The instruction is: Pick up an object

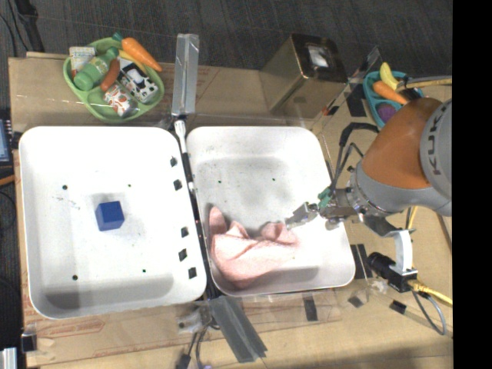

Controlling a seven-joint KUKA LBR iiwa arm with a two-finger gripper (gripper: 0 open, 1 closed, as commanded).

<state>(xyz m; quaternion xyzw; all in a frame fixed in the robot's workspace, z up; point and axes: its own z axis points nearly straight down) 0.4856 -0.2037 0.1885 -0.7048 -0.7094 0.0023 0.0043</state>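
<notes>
Hand (296, 219) at edge of pink cloth (247, 254) in right bin (254, 148); grip state indiscernible; cloth not yet lifted.

You are losing most of the arm (407, 160) past the right edge. Its gripper (301, 215) is showing too small and blurred for you to read. Items in the green bowl (92, 102) are overlapping, hiding one another.

White letters "KU" stand on the arm's orange band (400, 148)
</notes>
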